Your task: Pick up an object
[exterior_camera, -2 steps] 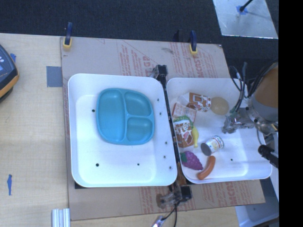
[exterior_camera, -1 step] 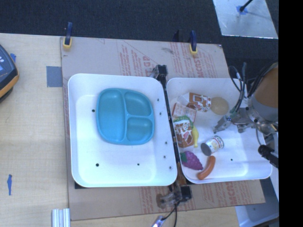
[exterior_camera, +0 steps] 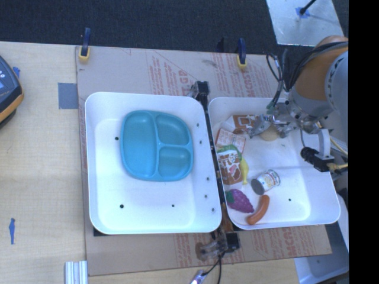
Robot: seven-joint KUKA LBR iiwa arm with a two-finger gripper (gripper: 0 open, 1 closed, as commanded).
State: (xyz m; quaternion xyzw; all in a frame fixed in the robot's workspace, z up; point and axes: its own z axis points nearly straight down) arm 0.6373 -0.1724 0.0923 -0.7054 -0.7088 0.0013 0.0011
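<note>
- The tabletop (exterior_camera: 41, 176) is pale wood, with a dark carpeted floor (exterior_camera: 148, 7) beyond its far edge.
- At the far left edge sits part of a black and orange device (exterior_camera: 8, 93); a grey tape square (exterior_camera: 67, 95) lies just right of it.
- A brown cardboard sheet (exterior_camera: 160, 70) covers the middle of the tabletop, held at its far edge by two blue-handled clamps (exterior_camera: 85, 45).
- The left bin (exterior_camera: 100, 158) rests on the cardboard and holds a blue divided plate (exterior_camera: 157, 145) lying flat in its far half.
- The right bin (exterior_camera: 314, 206) sits just beside it, their rims touching along the middle.
- Along the right bin's left wall lie a brown snack packet (exterior_camera: 230, 139) and a green-printed packet (exterior_camera: 228, 158), overlapping; a small yellow item (exterior_camera: 243, 170) touches them.
- Near the front lie a purple bunch of toy grapes (exterior_camera: 239, 200) and an orange toy sausage (exterior_camera: 258, 210), close together.
- A small can (exterior_camera: 266, 181) lies on its side in the middle of the bin.
- A pale round object (exterior_camera: 269, 135) sits at the far side of the bin, partly hidden.
- The end effector (exterior_camera: 273, 126) is low over the far part of the right bin, against that pale object; I cannot tell whether it is released or clenched.
- The grey arm with its orange band (exterior_camera: 320, 70) enters from the right, cables trailing around it.
</note>
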